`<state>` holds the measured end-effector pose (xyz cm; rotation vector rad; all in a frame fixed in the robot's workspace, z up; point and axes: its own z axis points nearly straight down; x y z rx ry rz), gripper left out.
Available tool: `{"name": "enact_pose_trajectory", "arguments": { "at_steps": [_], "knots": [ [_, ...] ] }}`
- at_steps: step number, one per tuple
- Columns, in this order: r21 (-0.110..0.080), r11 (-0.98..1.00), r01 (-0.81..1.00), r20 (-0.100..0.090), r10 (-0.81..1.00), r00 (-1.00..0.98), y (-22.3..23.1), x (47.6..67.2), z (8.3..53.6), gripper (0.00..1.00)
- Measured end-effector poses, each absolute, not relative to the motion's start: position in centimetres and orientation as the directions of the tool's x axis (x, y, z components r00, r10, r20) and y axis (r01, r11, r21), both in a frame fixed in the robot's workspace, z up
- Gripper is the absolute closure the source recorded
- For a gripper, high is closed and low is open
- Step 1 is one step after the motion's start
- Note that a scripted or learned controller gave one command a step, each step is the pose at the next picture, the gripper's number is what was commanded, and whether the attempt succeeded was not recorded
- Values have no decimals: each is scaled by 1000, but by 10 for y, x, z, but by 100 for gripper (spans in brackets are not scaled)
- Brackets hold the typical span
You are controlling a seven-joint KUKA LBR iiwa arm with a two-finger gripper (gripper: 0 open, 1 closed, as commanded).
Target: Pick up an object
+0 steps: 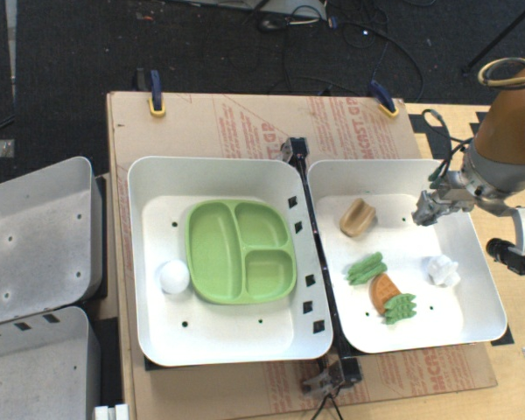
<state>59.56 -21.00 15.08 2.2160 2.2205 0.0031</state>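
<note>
- Approach is the step in hand, as I judge it: the gripper [424,214] hangs over the right bin [483,332], near that bin's far right corner, and nothing is seen between its tips.
- Jaws: too small and dark at this slant to read; I cannot tell whether they stand wide or narrow.
- Candidates in the right bin: a tan bread-like piece [357,218] lies toward the far left part of the bin, level with the gripper but apart from it; a green bean-like piece [366,268] sits near the bin's middle; an orange carrot [383,290] with a green leafy top [401,308] lies just beside it toward the near edge; a crumpled white object [443,271] rests toward the right wall, on the near side of the gripper.
- The left bin [149,182] holds a green divided plate [241,251] at its middle and a white ball [173,276] touching or just beside the plate's left rim, well apart from the arm.
- Nearest to the gripper are the white object and the tan piece, so either is a likely target.
- The next move calls for centring over one item, spreading the jaws to span it, then descending until the tips straddle it without striking the bin's sloping wall.
- Risk: the crumpled white object looks soft and irregular, and may slip on closing.
</note>
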Motion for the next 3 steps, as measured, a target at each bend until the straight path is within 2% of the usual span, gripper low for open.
{"name": "enact_pose_trajectory", "arguments": {
  "at_steps": [1,2,3],
  "knots": [
    [4,2,1000,-2,1000,-2,-218,597,196,100],
    [4,2,1000,-2,1000,-2,-218,598,223,100],
    [0,6,1000,0,1000,-6,-173,601,231,100]
  ]
}}
